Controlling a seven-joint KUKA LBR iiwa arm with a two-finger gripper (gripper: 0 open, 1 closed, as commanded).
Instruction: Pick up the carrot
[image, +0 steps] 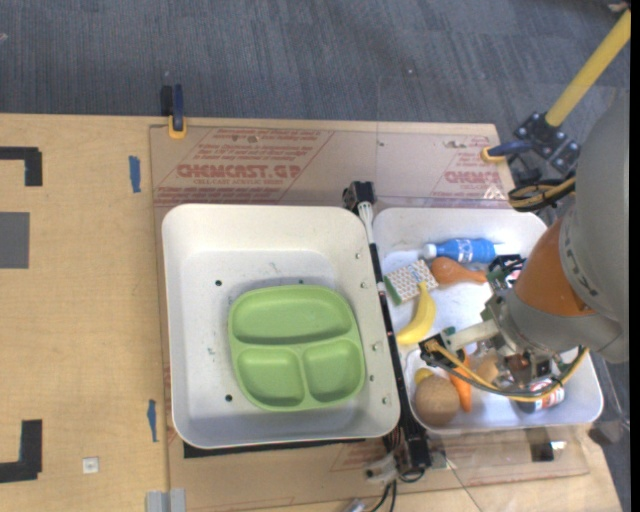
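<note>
The table (80, 300) carries two shallow white bins side by side. The left bin (190, 300) holds a green tray (297, 345) w/ three compartments, lying flat in the middle. The right bin (585, 395) is crowded. The grey arm (600, 250) w/ its orange band (545, 280) comes in from the right and hangs low over the right bin's lower part. The gripper (505, 360) is among cables and objects there; I cannot tell if the fingers are spread or pressed together.

In the right bin, from big to small: a blue bottle (462, 249) lies near the top wall, a yellow banana (421, 317) curves along the left wall, a round brown fruit, approx. kiwi-like (436, 397), sits at the lower left corner. The carrot (459, 386) is just right of this brown fruit, near the gripper. It is thin and orange, its long axis is diagonal: one end points upper-left, the other lower-right. It lies in the bin.
</note>
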